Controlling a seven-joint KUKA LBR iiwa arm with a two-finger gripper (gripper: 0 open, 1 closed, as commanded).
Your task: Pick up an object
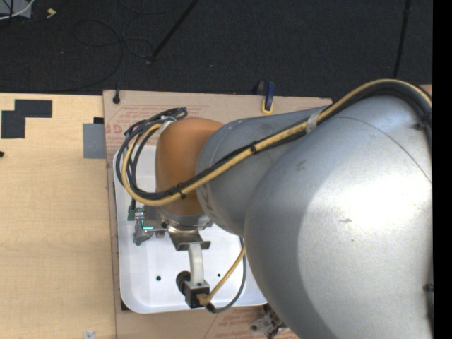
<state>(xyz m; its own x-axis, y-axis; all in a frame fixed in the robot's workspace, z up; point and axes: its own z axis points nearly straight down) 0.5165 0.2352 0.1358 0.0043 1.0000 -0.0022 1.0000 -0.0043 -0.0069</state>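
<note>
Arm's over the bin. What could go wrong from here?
The arm hides most of the white bin, so a missed grasp may go unseen.
The cable loop hangs by the bin's left wall and might snag.
The end effector sits near that wall and could hit it.

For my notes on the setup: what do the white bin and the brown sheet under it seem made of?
White bin: probably plastic, smooth and slightly glossy, with rounded moulded corners. Brown sheet: likely cardboard, matt, with faint red printed lines.
</note>
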